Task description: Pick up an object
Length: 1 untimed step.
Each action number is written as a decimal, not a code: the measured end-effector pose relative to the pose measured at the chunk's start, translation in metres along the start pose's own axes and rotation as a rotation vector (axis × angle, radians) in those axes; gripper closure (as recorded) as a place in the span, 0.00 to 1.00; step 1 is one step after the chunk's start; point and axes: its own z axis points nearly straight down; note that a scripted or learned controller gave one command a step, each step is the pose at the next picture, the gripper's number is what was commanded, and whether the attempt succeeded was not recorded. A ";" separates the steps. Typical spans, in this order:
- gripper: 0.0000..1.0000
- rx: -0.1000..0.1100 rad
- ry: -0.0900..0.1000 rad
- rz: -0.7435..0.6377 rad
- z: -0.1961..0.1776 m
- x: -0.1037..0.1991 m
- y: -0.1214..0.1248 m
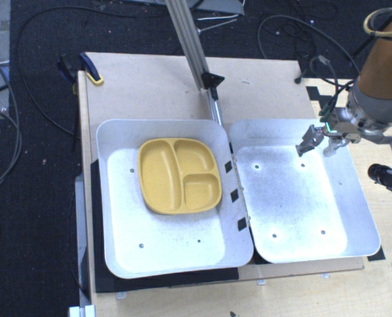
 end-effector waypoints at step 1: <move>0.00 -0.002 0.000 0.000 -0.001 0.000 0.001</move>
